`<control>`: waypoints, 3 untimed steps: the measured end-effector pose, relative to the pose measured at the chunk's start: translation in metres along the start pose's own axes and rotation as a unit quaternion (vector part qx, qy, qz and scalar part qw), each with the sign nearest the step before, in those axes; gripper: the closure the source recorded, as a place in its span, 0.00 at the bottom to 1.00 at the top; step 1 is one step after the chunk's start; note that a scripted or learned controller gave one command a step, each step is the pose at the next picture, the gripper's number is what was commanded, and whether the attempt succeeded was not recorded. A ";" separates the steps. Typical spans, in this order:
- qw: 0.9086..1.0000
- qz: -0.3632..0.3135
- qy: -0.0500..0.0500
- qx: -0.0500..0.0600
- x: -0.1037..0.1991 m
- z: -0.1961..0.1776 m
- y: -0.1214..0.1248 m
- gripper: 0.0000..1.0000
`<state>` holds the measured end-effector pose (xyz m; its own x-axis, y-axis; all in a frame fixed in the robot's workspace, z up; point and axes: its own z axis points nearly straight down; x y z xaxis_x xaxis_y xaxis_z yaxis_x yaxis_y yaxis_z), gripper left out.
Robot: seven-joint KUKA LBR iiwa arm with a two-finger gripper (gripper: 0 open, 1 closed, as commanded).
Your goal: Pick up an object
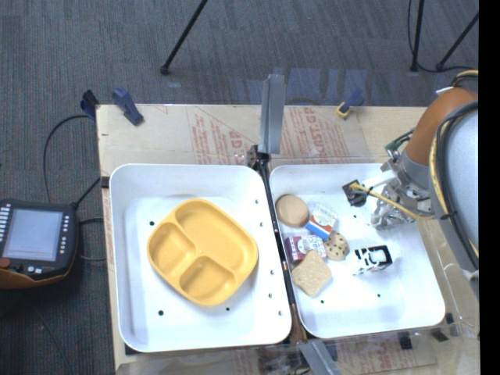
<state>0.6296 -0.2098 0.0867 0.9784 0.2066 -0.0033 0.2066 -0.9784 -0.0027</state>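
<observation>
End effector (391,212): low over the far right part of the right bin (406,315), close to its rim; whether it is released or clenched cannot be told.
Contact: no loose item can be seen between it or against it; the carton is nearest and lies apart.
Carton (373,258): black and white, lying on the bin floor just nearer the camera than the end effector; long axis roughly left to right, right end tipped slightly away.
Cluster at the bin's left side: round bun (291,209), white packet (321,226) with red and blue print, dark red packet (298,248), chip cookie (337,246), toast slice (312,273) set corner-on.
Writing: red print on the worktop (195,135) behind the bins, not readable; packet and carton labels too small to read.
Left bin (133,201): yellow divided plate (203,251), long axis diagonal.
</observation>
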 end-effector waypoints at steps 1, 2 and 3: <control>1.000 -0.001 0.001 -0.001 0.003 -0.001 0.000 1.00; 1.000 0.002 0.000 0.001 -0.032 0.000 -0.006 1.00; 1.000 0.002 -0.001 0.003 -0.032 -0.008 -0.007 1.00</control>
<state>0.5972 -0.2093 0.0951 0.9794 0.2020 -0.0059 0.2019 -0.9794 -0.0091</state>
